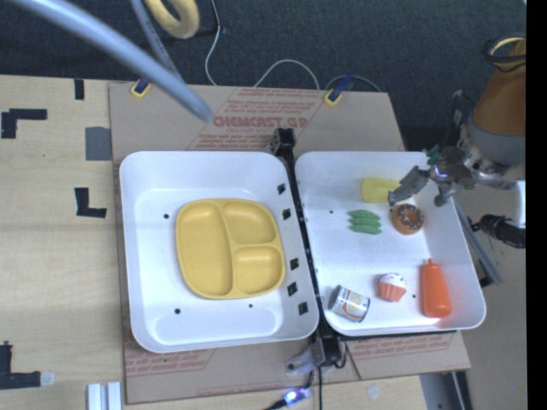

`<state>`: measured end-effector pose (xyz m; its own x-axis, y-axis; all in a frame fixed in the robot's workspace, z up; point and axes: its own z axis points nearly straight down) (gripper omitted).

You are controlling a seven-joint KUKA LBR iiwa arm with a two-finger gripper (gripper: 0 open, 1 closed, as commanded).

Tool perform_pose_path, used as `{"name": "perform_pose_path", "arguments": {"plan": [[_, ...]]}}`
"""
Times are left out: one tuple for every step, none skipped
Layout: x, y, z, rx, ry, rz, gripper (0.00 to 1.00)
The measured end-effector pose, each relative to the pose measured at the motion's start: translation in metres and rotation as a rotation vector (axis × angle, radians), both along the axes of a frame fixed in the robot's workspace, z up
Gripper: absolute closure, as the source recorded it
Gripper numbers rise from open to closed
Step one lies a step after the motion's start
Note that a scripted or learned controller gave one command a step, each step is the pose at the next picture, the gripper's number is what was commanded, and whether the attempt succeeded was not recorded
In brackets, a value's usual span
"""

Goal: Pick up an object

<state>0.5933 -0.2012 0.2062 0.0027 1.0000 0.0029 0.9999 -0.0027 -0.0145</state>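
My gripper (pixel 423 193) hangs open over the far right part of the right bin (pixel 342 173), with nothing between its fingers. A brown donut (pixel 408 219) lies just in front of it and a yellow block (pixel 377 189) just to its left. Further left is a green pea pod (pixel 365 221). Along the bin's near side lie a small tin can (pixel 349 303) on its side, a cupcake (pixel 391 287) and an orange bottle (pixel 434 289).
The left bin (pixel 149 186) holds a yellow divided plate (pixel 231 248). A black divider (pixel 295 229) runs between the bins. The arm's orange band (pixel 502 101) shows at the right edge. A grey pole (pixel 102 32) crosses the top left.
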Motion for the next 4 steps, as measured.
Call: {"name": "perform_pose_path", "arguments": {"plan": [[0.003, 0.0, 0.008, -0.003, -0.013, 0.004, 0.0], [0.002, -0.002, -0.057, -0.002, -0.007, 0.003, 0.0], [0.006, 0.002, -0.113, -0.003, -0.02, 0.005, 0.0], [0.01, 0.001, -0.114, -0.005, -0.022, 0.005, 0.0]]}}
